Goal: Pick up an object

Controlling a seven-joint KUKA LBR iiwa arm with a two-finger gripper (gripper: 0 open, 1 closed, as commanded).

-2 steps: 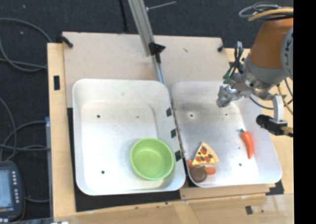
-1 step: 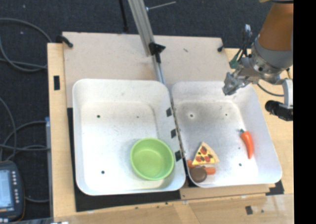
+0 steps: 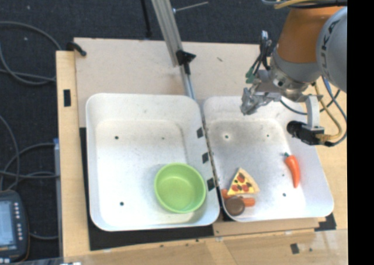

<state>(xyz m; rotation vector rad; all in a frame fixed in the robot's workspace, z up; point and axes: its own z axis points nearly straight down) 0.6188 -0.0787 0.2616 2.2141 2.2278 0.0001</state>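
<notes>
My gripper point(image 3: 250, 105) hangs over the far edge of the right bin point(image 3: 266, 109), below the orange wrist band. Nothing shows between its fingers. An orange carrot point(image 3: 293, 170) lies near the right bin's right side. A pizza slice toy point(image 3: 242, 182) rests at the bin's front left, with a brown round piece point(image 3: 235, 205) and a small orange piece point(image 3: 249, 202) just in front of it. A green bowl point(image 3: 180, 187) sits in the left bin point(image 3: 117, 159) at its front right corner.
A slanted metal pole point(image 3: 169, 24) rises from the back of the bench, ending at the divide between the bins. Black clips point(image 3: 204, 156) mark the shared rim. Cables trail from the wrist on the right.
</notes>
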